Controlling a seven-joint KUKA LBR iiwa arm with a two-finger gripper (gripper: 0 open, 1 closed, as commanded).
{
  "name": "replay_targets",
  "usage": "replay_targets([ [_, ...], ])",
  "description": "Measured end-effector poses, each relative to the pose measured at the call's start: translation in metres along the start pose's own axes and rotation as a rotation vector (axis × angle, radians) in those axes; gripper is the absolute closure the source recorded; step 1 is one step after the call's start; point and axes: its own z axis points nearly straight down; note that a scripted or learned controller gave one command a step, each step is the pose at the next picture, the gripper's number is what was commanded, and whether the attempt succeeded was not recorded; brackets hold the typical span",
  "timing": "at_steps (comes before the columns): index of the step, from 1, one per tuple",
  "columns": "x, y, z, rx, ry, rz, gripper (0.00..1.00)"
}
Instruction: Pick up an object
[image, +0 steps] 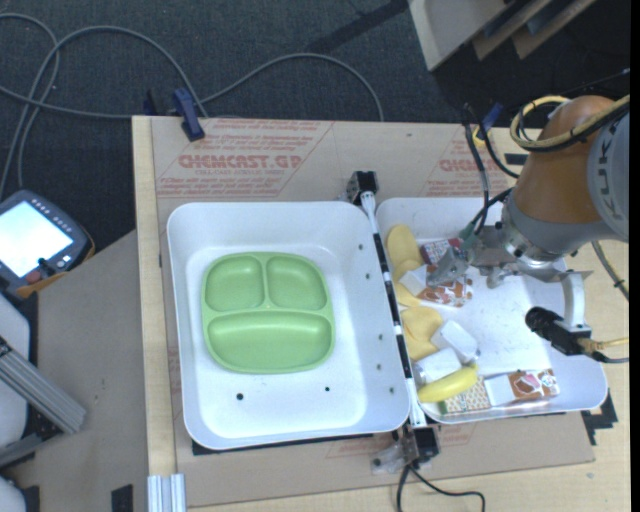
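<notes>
Two bins (190, 235) side by side on table (150, 300). Green tray (268, 312) alone in left bin. Clutter heaped along right bin's (590, 385) left wall: banana (447, 384) at 6 o'clock, yellow piece (402, 247) at 11, packets (447, 291) between. End effector (458, 255) low over packets at 10 o'clock of right bin, probably lined up for a grasp; opening impossible to tell, nothing visibly held. Likely target just beneath, not yet lifted.

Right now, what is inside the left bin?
The left bin holds a green divided plate lying flat, its three compartments bare. Whatever lies under the plate is covered.
</notes>
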Motion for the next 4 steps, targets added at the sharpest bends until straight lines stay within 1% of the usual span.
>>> replay_targets([
  [1,-0.042,0.025,0.053,-0.021,-0.004,0.001,0.0],
  [2,-0.013,0.102,0.04,-0.003,0.0,0.0,0.0],
  [3,-0.017,0.061,0.072,-0.001,-0.001,0.001,0.0],
  [4,-0.017,0.062,0.062,-0.003,-0.001,0.001,1.0],
])
